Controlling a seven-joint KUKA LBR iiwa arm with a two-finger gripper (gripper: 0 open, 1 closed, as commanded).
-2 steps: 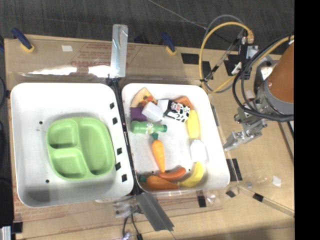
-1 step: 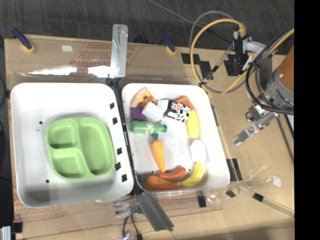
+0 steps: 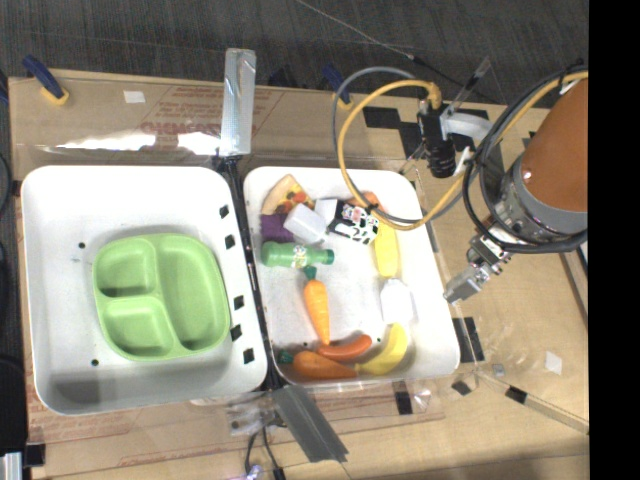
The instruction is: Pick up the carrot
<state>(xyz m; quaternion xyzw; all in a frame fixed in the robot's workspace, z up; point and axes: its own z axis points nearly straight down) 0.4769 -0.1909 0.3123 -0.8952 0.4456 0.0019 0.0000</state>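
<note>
The carrot (image 3: 317, 310) is orange and lies in the middle of the right bin (image 3: 432, 258), running front to back, its thick end near a green bottle (image 3: 297, 256). Nothing touches it from above. My gripper (image 3: 468, 280) hangs over the bench just outside that bin's right wall, well to the right of the carrot and a little above the surface. Nothing is visibly held in it. The grey arm with its orange band (image 3: 560, 158) comes in from the right.
Around the carrot lie a red sausage (image 3: 340, 348), a banana (image 3: 392, 350), a white block (image 3: 397, 303), a yellow corn piece (image 3: 386, 253), a cow-patterned box (image 3: 355, 223) and a pizza slice (image 3: 285, 193). The left bin holds a green divided plate (image 3: 160, 293). Yellow and grey cables (image 3: 345, 138) loop behind the bin.
</note>
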